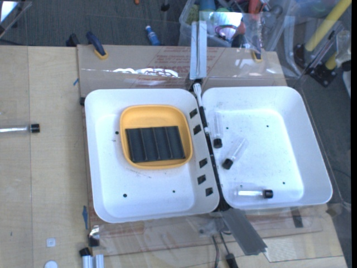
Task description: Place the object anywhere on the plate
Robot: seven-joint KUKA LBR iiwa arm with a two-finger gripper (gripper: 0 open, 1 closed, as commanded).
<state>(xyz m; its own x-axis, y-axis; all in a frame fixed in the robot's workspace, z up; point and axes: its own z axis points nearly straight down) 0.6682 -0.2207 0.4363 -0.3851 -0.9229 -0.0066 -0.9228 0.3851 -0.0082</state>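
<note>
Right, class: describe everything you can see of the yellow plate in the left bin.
The yellow plate is a rounded-square dish with a raised rim, plastic by its look, matte orange-yellow. It sits flat in the left bin, towards the bin's far side, resting on the white floor. A dark ribbed rectangular object with four lengthwise ridges lies flat on it, covering most of its well and reaching the near rim. Nothing else touches the plate.

A clear box of coloured clutter [234, 7] sits beyond the bench [39, 149].
</note>
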